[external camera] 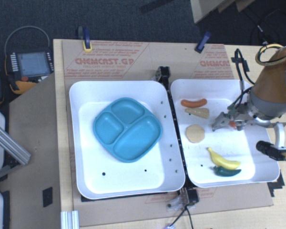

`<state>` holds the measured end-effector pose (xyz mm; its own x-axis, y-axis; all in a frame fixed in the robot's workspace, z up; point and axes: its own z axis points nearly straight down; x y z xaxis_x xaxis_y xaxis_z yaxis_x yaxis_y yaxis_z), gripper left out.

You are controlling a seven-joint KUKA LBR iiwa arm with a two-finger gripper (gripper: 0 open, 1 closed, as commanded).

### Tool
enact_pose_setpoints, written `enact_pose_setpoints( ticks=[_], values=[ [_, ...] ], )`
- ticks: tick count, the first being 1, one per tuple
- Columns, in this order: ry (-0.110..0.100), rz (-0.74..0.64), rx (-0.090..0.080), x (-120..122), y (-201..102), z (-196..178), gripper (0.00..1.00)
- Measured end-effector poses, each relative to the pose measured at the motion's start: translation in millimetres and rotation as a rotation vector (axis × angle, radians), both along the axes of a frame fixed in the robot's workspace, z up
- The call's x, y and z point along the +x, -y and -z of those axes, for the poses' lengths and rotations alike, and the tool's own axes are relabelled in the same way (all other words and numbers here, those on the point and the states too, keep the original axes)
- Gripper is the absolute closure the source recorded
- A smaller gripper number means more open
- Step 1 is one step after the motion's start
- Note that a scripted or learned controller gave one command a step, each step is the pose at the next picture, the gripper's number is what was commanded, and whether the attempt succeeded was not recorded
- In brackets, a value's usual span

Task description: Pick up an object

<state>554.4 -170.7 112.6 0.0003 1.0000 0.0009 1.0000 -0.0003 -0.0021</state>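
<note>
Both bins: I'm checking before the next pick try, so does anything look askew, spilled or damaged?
Nothing stands out. The blue divided plate lies flat in the left bin. The hot dog, round cookie and banana lie apart in the right bin, near the gripper.

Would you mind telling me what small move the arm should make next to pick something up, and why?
Probably a short shift toward the left, then down onto the round tan piece. The end effector hovers in the right bin just right of that piece and holds nothing I can see. The sausage and banana lie farther off.
</note>
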Motion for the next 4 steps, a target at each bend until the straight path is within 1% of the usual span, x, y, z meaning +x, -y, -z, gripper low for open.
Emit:
enact_pose_setpoints(
  ticks=[1,2,4],
  values=[
    [-0.003,0.000,0.001,-0.8,-0.7,29.9,0.00],
    [0.002,0.000,-0.001,0.4,-0.3,17.5,1.00],
    [0.009,-0.002,-0.003,7.7,-4.0,-69.3,1.00]
  ],
)
